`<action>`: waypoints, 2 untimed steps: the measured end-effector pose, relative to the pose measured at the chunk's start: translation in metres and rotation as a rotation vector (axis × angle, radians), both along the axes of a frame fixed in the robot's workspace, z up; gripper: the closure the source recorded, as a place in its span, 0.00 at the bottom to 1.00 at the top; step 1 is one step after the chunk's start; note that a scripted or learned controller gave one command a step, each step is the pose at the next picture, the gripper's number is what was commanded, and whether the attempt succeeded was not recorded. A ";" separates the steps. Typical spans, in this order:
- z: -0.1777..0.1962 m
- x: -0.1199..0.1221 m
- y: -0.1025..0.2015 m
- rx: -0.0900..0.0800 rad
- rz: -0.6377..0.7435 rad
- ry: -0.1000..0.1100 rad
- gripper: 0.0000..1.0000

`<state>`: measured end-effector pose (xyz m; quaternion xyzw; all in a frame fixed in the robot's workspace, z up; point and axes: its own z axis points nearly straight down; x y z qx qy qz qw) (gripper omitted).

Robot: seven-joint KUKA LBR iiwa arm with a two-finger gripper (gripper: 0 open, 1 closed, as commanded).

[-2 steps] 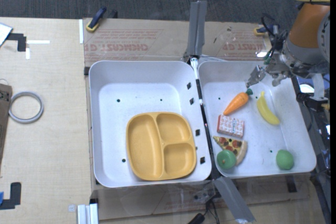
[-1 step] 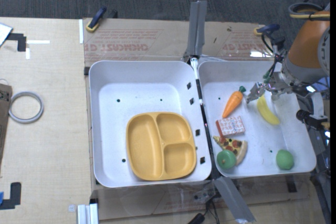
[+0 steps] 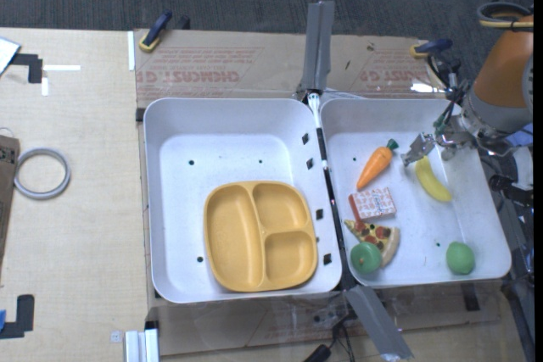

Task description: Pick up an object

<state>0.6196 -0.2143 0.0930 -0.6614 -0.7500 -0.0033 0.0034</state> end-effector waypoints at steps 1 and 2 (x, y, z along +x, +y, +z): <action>-0.001 0.014 -0.001 -0.003 0.067 -0.001 0.00; 0.010 0.015 0.000 -0.006 0.069 -0.005 1.00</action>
